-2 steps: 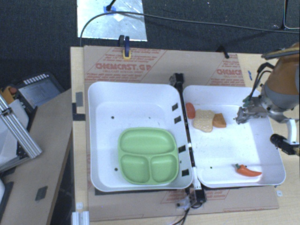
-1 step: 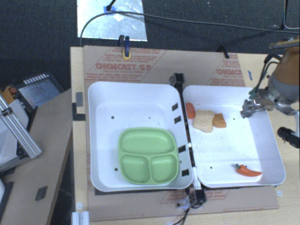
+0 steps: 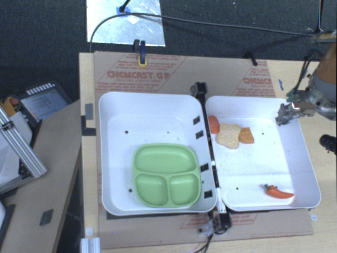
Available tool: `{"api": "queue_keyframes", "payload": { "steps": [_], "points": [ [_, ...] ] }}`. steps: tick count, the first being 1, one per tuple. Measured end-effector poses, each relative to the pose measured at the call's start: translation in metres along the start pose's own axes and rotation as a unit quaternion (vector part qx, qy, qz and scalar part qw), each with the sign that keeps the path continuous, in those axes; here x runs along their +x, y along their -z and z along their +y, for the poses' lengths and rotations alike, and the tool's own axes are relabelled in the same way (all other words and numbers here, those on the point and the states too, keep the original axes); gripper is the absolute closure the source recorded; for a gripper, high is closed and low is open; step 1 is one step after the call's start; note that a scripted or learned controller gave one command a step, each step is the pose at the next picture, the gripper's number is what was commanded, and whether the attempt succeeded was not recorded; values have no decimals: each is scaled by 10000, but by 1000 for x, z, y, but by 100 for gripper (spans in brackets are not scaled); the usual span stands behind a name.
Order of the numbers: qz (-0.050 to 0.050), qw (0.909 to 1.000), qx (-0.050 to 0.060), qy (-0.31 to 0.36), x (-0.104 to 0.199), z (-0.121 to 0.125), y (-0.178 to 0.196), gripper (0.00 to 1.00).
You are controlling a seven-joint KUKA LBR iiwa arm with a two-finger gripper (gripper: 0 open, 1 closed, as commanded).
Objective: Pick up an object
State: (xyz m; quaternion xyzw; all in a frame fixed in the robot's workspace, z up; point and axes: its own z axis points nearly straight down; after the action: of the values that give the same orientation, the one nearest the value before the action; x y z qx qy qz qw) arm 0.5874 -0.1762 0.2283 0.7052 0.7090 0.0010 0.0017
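Observation:
In the right bin (image 3: 295, 157) lie a beige cracker-like piece (image 3: 229, 135), an orange slice (image 3: 246, 136) touching its right side, and a red-orange piece (image 3: 213, 124) by the bin's left wall. An orange carrot with a green top (image 3: 277, 192) rests near the bin's front right corner. My gripper (image 3: 285, 114) hangs over the right bin's far right edge, well apart from all of these, with nothing seen between its fingers.
The left bin (image 3: 113, 141) holds a green three-compartment plate (image 3: 167, 174). A black divider with clips (image 3: 205, 141) runs between the bins. Cardboard (image 3: 174, 75) lies under both. A yellow clamp (image 3: 141, 54) sits at the back. Grey equipment (image 3: 26, 136) stands far left.

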Motion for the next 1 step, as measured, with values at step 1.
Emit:
{"api": "queue_keyframes", "payload": {
  "steps": [1],
  "points": [
    [8,10000,8,16,53,8,-10,100]
  ]
}}
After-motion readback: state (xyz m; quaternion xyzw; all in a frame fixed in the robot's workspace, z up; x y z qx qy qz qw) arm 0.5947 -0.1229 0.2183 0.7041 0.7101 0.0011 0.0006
